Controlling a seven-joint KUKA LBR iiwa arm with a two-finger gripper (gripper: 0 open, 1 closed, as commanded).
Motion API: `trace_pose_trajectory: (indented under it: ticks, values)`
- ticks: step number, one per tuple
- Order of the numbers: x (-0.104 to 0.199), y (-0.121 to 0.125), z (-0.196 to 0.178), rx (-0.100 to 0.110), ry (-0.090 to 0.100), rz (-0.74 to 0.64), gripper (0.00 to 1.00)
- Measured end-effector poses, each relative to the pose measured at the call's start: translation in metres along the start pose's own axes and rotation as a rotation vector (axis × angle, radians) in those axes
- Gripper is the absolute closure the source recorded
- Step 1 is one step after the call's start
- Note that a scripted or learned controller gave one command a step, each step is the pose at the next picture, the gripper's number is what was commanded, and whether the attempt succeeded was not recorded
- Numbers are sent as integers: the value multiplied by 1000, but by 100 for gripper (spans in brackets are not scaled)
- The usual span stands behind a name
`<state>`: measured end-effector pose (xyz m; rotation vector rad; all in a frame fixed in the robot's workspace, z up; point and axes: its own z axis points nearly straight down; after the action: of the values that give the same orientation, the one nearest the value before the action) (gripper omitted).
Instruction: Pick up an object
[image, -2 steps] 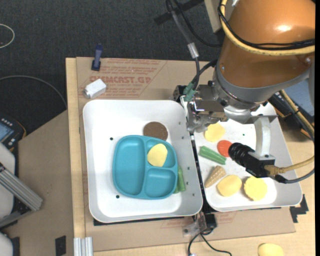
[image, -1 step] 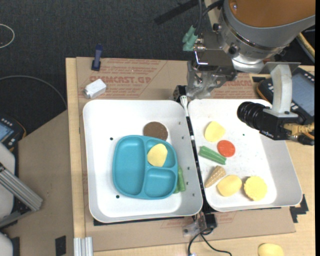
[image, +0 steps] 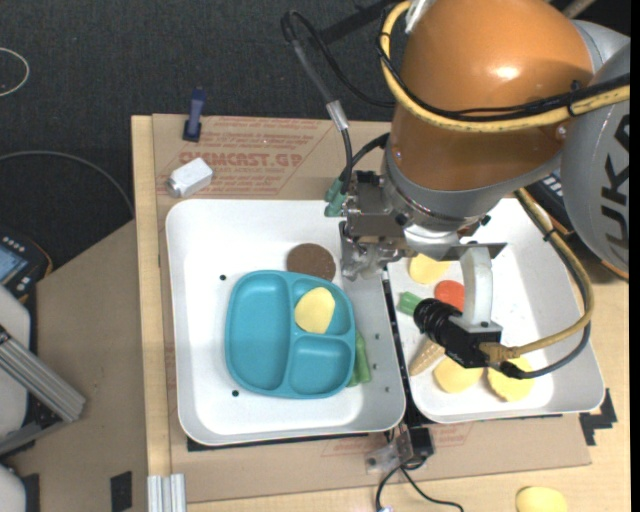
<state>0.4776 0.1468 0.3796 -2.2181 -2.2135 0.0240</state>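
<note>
Several small toy foods lie in the right shallow white bin (image: 575, 375). A pale yellow rounded piece (image: 430, 268) sits near the bin's upper middle, with a red-orange rounded piece (image: 450, 293) just below it and a small green piece (image: 410, 302) to its left near the bin's inner wall. Toward the front edge lie more yellow pieces (image: 500, 383) and a tan cone-shaped piece (image: 426, 353), partly hidden by a black cylindrical fitting (image: 450, 335) with a yellow cable.

The claw (image: 365, 262) hangs low over the seam between the two bins, at the top of the inner walls; whether it is released or clenched on anything I cannot tell, since the wrist above covers it. The grey arm with its large orange band (image: 480, 70) looms over the right bin.

In the left shallow white bin (image: 190, 330) rests a teal plastic divided plate (image: 265, 335), and a yellow lemon-shaped piece (image: 315, 310) lies in its upper right compartment. A brown round disc (image: 311, 261) lies just beyond the plate's upper edge, and a thin green strip (image: 361, 358) touches the plate's right side.

Both bins sit on a cardboard-covered desk (image: 250, 150), which also carries a small white block (image: 190, 177) and a blue clip (image: 194, 114) near its far left corner.
</note>
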Motion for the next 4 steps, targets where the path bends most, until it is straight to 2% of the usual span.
trace_pose_trajectory:
  ticks: [1,4]
  values:
    - [1,2,-19,-20,6,-1,100]
    - [2,3,-49,-26,9,-1,100]
